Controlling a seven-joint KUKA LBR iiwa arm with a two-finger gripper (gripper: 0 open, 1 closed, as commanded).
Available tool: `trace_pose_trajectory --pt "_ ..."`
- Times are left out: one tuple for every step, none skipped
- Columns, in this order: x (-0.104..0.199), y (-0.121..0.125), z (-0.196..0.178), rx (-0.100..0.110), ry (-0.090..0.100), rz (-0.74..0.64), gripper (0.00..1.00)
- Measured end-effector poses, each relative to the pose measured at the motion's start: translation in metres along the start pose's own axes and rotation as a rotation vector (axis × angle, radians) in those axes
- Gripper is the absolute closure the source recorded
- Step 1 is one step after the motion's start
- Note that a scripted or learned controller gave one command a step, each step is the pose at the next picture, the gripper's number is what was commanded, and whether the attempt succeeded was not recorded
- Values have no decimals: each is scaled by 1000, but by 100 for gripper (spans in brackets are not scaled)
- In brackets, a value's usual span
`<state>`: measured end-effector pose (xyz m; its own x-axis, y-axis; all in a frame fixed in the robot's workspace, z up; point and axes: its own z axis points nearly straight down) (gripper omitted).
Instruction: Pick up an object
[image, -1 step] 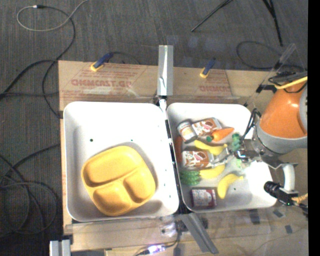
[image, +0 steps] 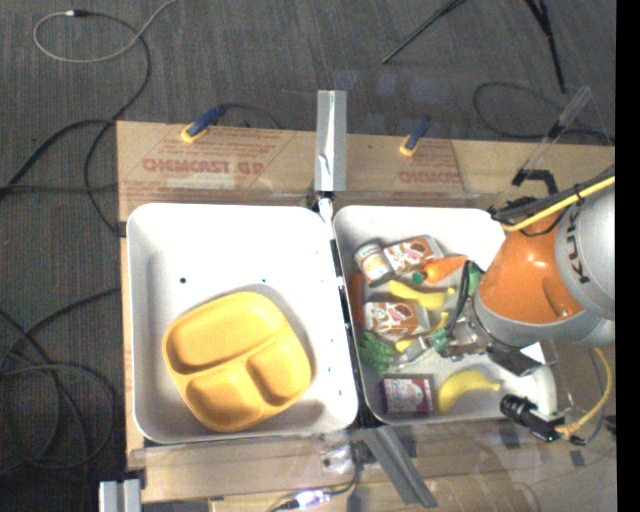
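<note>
The right bin (image: 350, 300) holds a heap of toy groceries. A labelled bottle (image: 400, 258) and an orange carrot (image: 445, 268) lie at the back. A yellow banana (image: 420, 296) and a brown-labelled can (image: 392, 317) sit in the middle, with a green piece (image: 375, 352) beside them. A purple-labelled can (image: 407, 393) and a second banana (image: 465, 387) lie at the front. My gripper (image: 448, 338) hangs low over the middle of this heap, under the orange wrist band (image: 525, 280). The wrist hides whatever lies beneath it.
The left bin (image: 150, 260) carries a yellow divided plate (image: 238, 360) toward its front. A metal post (image: 330, 140) stands behind the seam between the bins. Cardboard and loose cables lie beyond the bins. The arm's body covers the right bin's right side.
</note>
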<state>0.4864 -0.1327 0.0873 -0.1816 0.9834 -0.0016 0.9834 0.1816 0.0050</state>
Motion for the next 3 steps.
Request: trace_pose_trajectory --pt "-3 76 -2 -1 -1 -187 0" --pt "-2 76 -8 4 5 -189 100" --pt "70 72 -124 9 4 -305 100"
